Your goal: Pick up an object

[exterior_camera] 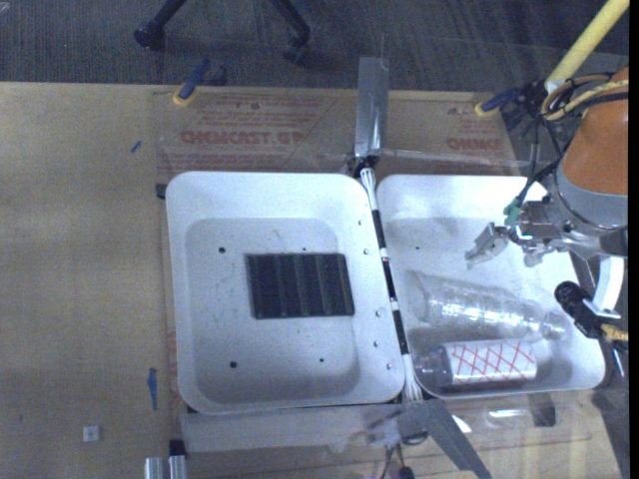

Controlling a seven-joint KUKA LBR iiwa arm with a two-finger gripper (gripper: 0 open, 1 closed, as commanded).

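So my pincer (487,247) is hanging over the far part of the right bin (439,203), pointing left off my wrist, fingers apart with nothing between them. My arm (597,153) comes in from the right edge, orange band showing.

Two things in that bin, both lying on their sides. The clear plastic bottle (487,312) sits in the middle, nearer than the pincer, long axis running left-right with a slight tilt; the narrow end points right, toward the bin's right wall. Just nearer than it is a can with a red-and-white crisscross label (479,364), also lying left-right, roughly parallel to the bottle and right up against the bin's near wall. Can't tell which end of the can is the top.

Left bin (200,208) has a dark ribbed rectangular tray (300,284) flat in the middle. Both bins sit side by side on the wooden bench (70,247).
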